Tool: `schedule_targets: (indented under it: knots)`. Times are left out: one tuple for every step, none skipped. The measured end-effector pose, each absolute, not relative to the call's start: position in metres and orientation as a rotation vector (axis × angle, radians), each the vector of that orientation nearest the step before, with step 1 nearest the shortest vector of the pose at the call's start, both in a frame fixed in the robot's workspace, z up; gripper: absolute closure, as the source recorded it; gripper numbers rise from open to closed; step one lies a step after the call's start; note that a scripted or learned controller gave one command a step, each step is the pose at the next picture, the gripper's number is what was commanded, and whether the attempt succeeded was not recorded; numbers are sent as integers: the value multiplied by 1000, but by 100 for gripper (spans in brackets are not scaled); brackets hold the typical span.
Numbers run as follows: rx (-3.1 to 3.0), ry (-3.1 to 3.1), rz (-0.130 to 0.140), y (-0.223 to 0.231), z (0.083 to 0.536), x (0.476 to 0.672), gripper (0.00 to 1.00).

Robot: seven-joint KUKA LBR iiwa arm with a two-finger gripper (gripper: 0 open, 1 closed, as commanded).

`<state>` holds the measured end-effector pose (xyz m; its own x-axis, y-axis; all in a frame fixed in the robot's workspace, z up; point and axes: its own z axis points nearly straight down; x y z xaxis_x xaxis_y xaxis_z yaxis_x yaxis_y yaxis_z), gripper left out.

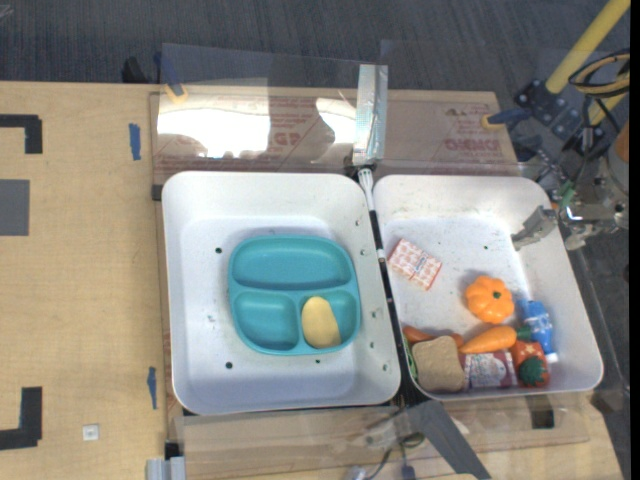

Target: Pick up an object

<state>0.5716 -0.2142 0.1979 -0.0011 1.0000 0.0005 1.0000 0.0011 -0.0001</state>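
We see the gripper (548,220) poised at the right bin's (455,200) far right edge; its jaw state we cannot tell.

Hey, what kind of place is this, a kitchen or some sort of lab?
Most likely a robotics lab, not a kitchen: two white bins sit on a taped-up bench, toy food like a small pumpkin fills one, and cabled robot hardware reaches in.

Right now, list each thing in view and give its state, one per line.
end effector: above the right bin's far right corner, holding nothing visible
teal tray: flat in the left bin
yellow potato: lying in a tray compartment
orange pumpkin: upright in the right bin
carrot: lying flat
bread slice: lying flat
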Motion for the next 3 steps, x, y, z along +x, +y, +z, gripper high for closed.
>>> schedule_targets:
  knots:
    - [-2190,-2245,-23,-211,97,540,0]
    - [-2226,-2224,-12,-120,88,574,0]
    - [-2174,-2275,-8,-92,88,528,0]
